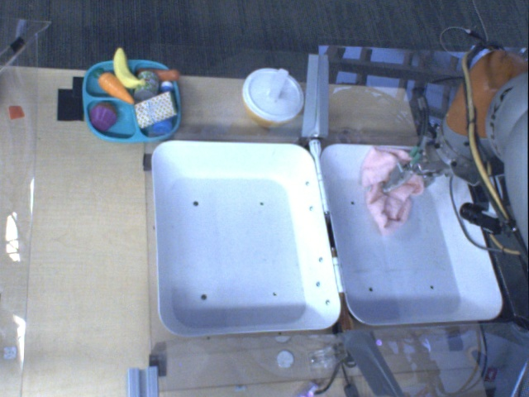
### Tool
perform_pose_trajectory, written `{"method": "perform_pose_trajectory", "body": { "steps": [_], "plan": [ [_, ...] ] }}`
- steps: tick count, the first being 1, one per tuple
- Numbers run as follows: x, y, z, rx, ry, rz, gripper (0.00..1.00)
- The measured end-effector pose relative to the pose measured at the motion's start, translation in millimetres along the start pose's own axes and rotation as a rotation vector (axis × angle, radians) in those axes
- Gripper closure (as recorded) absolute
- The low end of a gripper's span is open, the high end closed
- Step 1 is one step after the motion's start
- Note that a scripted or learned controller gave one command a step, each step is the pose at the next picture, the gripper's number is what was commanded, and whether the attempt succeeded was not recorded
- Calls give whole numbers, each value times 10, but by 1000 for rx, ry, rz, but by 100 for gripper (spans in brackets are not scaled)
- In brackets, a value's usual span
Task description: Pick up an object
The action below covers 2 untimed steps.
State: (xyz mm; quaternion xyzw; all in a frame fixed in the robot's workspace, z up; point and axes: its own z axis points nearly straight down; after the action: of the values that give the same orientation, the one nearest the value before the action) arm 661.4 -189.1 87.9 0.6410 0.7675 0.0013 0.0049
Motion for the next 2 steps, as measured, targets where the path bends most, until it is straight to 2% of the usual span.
{"method": "perform_pose_trajectory", "body": {
  "steps": [1, 2],
  "plan": [
    [320, -371, -21, -5, 0, -119, 0],
    [697, -441, -28, -7, -1, -258, 0]
  ]
}}
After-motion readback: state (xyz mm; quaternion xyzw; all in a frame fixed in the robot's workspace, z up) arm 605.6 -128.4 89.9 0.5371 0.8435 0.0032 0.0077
